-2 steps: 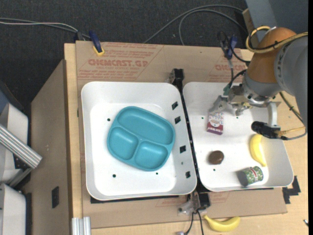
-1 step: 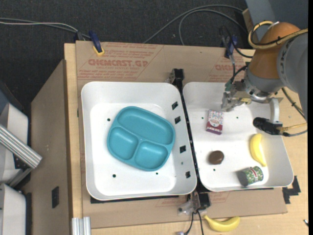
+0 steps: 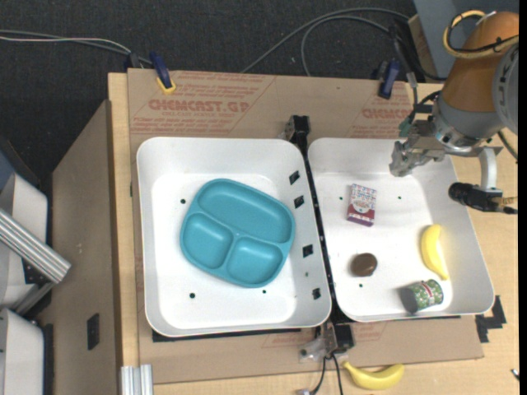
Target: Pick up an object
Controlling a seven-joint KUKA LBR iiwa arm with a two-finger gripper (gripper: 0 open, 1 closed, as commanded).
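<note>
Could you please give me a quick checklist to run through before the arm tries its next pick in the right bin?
1. Gripper is over the right bin, near its far right corner: ok.
2. Fingers open for a grasp: cannot tell from this view.
3. Nothing between the fingers already: cannot tell.
4. Targets lie apart from one another: ok. The small box, brown round object, banana and can do not touch each other.
5. Nearest target is free to approach: ok. The small box lies flat, with bare bin floor around it.
6. Can is upright: not ok. It lies on its side near the front rim.
</note>
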